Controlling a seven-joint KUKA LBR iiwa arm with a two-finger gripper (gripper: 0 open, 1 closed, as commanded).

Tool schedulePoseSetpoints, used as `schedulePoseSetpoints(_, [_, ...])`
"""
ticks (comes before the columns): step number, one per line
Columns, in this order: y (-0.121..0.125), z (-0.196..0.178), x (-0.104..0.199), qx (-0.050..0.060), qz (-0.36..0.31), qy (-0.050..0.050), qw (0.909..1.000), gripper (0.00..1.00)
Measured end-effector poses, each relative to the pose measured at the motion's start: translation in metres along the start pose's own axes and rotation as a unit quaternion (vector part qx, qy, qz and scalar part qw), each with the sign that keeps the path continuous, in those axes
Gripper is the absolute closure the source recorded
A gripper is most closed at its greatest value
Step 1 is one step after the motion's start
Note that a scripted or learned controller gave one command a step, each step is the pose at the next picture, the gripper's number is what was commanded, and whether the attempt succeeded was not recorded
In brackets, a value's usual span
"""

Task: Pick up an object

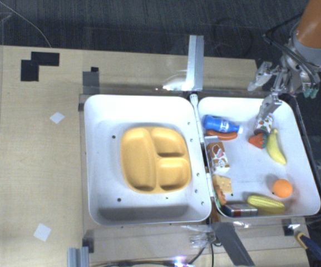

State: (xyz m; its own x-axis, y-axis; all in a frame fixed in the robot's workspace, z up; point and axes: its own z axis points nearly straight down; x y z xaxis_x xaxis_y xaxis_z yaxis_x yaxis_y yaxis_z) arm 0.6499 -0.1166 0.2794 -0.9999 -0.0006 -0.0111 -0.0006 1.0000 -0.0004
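My gripper hangs over the back right part of the right bin, below the grey wrist and orange band at the top right. Just under its tip lies a red strawberry-like toy with a green and white top, and a yellow banana rests beside it. A blue bottle lies at the back left of this bin on an orange-red piece. Nothing is visibly held.
The right bin also holds an orange, a yellow corn-like toy, a snack packet, a cracker and a red and black marker. The left bin holds a yellow divided plate. A metal post stands behind the bins.
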Motion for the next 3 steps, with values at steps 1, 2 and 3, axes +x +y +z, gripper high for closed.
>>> schedulePoseSetpoints(1, [0.000, 0.115, -0.018, 0.000, 0.112, 0.005, 0.9937, 0.00])
schedulePoseSetpoints(2, [0.022, 0.166, -0.010, 0.000, 0.064, -0.002, 0.9979, 0.00])
schedulePoseSetpoints(3, [0.028, 0.189, -0.011, 0.003, 0.085, 0.001, 0.9964, 0.00])
